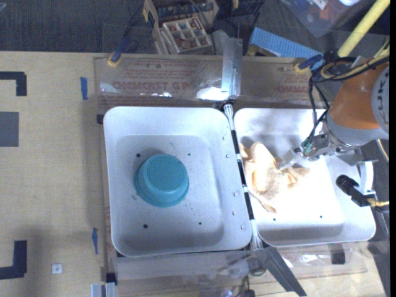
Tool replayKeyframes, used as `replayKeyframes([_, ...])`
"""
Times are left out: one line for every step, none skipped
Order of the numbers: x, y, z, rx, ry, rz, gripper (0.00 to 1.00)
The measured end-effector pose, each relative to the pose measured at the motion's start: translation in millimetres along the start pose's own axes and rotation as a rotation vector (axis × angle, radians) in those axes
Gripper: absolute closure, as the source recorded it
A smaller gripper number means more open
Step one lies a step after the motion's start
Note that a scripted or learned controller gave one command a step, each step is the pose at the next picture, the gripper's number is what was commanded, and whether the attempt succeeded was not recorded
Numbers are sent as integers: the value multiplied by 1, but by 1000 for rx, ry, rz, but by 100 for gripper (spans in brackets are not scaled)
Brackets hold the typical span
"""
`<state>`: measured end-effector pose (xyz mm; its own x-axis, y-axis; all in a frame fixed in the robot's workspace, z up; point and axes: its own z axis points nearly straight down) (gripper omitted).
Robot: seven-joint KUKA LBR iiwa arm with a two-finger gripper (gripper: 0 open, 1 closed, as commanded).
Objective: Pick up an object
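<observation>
Grey arm (378, 113); orange band; black cables

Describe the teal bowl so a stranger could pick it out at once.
Find the two white bins side by side and take the left bin. Near its middle sits the bowl, round, teal and upside down. The only other loose item is a crumpled tan cloth in the right bin.

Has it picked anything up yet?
Not yet, by the look of it. The end effector is down in the right white bin at the crumpled tan cloth, which lies on the floor. The teal plastic bowl sits untouched. Lifting remains.
</observation>
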<state>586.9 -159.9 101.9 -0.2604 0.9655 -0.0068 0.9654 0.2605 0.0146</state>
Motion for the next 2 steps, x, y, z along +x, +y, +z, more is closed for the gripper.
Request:
replayKeyframes([39, -8, 10, 3, 1, -138, 0])
replayKeyframes([38, -7, 0, -2, 1, -135, 100])
